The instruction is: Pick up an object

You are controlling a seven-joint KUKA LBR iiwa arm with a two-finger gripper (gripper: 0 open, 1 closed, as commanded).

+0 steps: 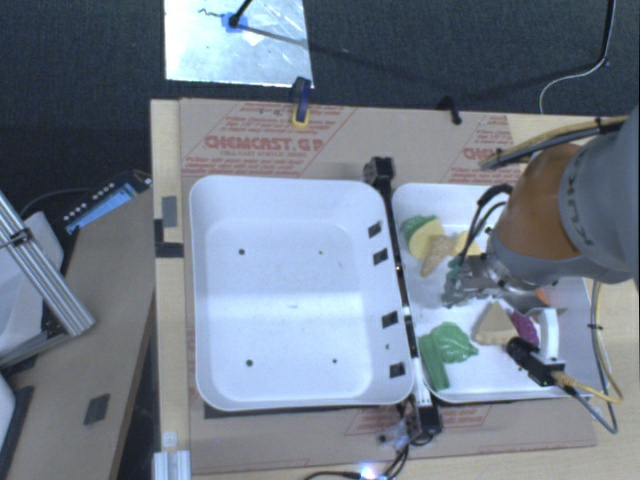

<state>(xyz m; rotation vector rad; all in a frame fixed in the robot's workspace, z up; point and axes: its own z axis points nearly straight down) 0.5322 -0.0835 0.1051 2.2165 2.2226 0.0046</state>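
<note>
— Overhead, what sits where?
— Left bin (290,288) bare white; right bin (470,386) crowded; grey arm (575,208) reaches in.
— And smaller things?
— Green leafy toy (445,348) near-left, yellow piece (428,234) far-left, tan wedge (492,324) beside gripper (462,286), whose finger state cannot be told

Smooth glossy white plastic bins (290,288). Matt brown cardboard sheet (330,138) beneath, red print. Crinkled shiny foil (240,28) far left. Dark rough carpet (70,78). Brushed metal gripper (462,286).
</note>
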